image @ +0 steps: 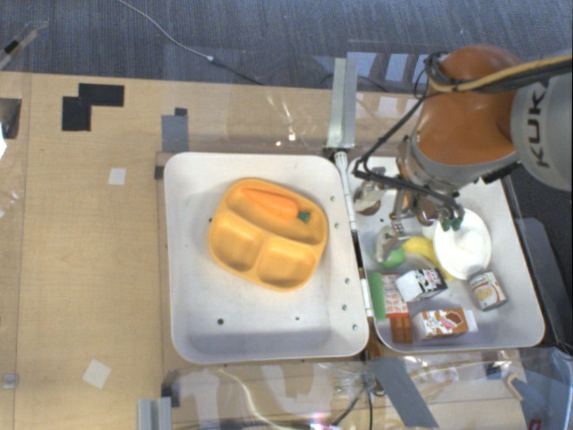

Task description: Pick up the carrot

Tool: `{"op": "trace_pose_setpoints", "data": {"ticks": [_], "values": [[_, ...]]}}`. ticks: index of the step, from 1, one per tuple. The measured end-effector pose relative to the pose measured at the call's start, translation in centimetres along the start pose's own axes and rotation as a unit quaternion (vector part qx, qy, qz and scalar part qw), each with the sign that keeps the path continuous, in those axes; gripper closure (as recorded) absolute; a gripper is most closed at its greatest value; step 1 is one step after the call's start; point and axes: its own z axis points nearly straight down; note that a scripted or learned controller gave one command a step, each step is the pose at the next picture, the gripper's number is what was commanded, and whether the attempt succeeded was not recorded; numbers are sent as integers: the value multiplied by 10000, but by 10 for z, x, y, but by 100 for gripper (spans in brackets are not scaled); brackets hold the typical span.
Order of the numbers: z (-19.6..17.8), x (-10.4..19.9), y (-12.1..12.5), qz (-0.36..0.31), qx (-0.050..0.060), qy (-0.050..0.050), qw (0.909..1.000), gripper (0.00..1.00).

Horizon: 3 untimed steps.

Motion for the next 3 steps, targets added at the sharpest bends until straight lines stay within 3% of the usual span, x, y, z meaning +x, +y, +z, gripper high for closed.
{"op": "trace_pose_setpoints", "data": {"ticks": [1,2,3], "values": [[24,69,-2,-423,-6,23,9991,0],[33,93,-81,-406,11,16,9992,0],[79,42,-118,67,-4,7,10000,0]]}}
